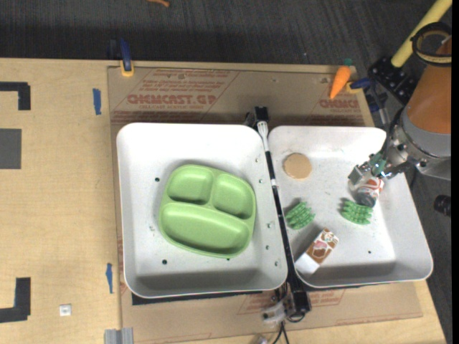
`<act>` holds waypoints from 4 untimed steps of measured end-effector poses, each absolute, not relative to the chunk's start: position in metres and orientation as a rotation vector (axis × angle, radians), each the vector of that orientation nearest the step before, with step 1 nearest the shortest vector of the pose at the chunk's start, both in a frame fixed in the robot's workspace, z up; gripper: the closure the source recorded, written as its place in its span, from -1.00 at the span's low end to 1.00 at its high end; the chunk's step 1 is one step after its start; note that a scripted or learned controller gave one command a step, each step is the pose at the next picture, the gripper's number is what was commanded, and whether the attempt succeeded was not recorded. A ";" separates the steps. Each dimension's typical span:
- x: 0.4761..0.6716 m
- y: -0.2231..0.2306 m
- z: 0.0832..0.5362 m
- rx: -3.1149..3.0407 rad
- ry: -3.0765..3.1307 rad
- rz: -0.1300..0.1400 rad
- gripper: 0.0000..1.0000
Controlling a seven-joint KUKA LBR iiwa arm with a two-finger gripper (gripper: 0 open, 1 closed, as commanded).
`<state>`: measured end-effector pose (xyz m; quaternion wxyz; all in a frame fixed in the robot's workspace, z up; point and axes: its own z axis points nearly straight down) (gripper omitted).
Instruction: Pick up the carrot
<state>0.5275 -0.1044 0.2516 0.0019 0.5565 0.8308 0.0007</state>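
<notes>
Two white bins sit side by side. A green plate [208, 210] with three parts lies in the left bin [136, 156]. The right bin [401, 253] holds a cookie [297, 166], green toys and a small can [368, 190]. The claw [374, 169] hangs just above that can; open or closed, I cannot tell. The carrot [340, 82] lies outside, behind the right bin, probably too far to grab yet.

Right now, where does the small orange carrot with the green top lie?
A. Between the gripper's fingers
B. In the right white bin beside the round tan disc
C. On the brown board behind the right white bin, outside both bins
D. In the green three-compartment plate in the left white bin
C: the small orange carrot with the green top lies on the brown board, past the far rim of the right white bin.
</notes>
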 end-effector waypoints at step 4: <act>0.480 -0.194 0.199 0.939 2.993 -0.001 1.00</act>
